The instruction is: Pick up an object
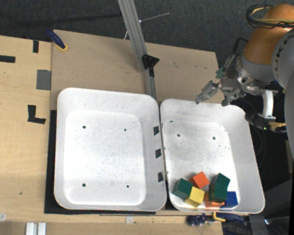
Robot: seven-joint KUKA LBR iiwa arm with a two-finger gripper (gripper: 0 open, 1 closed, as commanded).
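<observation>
Several small blocks lie clustered in the near right corner of the right bin (207, 135): a dark green block (182, 188), an orange one (200, 179), a yellow one (196, 196), a second green one (220, 186) and a blue one (231, 199). My gripper (215, 94) hangs above the far rim of that bin, well away from the blocks. Its two fingers stand apart, open, with nothing between them.
The left bin (103, 151) sits beside the right one on the wooden bench. A slanted metal pole (136, 31) runs down to the gap between the bins. Black tape marks (34, 114) lie on the bench at the left.
</observation>
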